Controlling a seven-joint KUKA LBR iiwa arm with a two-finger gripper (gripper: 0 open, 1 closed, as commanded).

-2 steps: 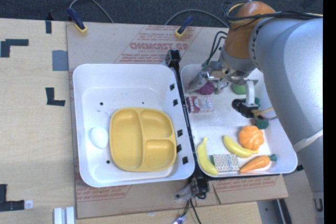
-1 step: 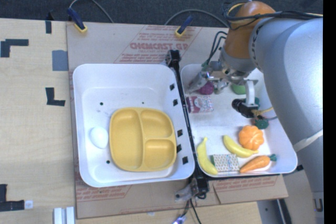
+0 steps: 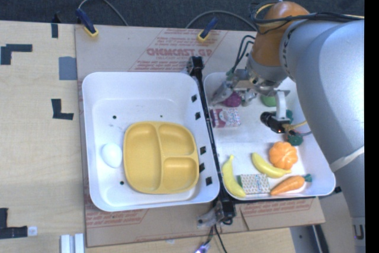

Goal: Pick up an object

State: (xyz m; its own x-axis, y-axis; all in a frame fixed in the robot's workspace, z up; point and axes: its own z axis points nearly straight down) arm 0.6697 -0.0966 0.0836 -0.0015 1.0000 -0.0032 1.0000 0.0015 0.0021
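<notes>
On the cardboard sheet, red "CHEMICAST" lettering.

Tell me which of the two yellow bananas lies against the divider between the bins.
The larger curved yellow plastic banana, at the right bin's left wall. The smaller yellow banana lies mid-bin beside the orange toy pumpkin.

Bench: light wood, black tape marks at left. Cardboard sheet lies centre frame, clamped along its top edge. Two white bins rest on it: left bin, right bin.
</notes>
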